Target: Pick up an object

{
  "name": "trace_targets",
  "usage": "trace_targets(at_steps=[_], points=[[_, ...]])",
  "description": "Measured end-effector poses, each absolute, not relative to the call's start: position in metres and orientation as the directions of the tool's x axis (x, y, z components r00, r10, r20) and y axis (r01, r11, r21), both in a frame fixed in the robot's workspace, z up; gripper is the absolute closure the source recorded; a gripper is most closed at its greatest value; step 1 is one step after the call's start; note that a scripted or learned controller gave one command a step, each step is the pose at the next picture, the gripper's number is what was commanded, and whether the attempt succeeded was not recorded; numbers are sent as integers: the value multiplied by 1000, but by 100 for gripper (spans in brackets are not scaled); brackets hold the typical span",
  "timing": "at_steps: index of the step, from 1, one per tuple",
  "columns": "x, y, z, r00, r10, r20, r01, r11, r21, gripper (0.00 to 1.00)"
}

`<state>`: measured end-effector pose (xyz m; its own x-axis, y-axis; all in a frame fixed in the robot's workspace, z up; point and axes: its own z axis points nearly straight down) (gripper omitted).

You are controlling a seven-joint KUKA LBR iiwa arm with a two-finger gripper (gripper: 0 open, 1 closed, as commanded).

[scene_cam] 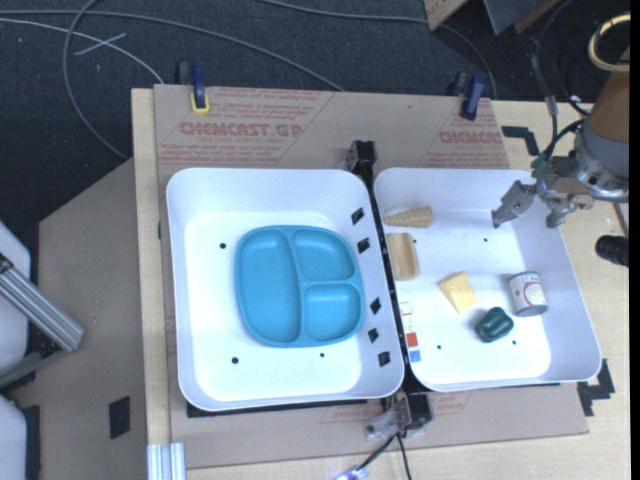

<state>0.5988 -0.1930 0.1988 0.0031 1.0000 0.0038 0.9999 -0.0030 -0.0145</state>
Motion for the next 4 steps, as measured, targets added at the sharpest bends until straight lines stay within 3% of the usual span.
trace_targets(at_steps=[1, 3, 4], points=[[602, -193, 207, -1, 1000, 1, 1000, 1, 0, 0], [603, -191, 91, 0, 1000, 2, 1000, 0, -5, 0], [605, -191, 106, -1, 1000, 1, 1000, 1, 1, 100]])
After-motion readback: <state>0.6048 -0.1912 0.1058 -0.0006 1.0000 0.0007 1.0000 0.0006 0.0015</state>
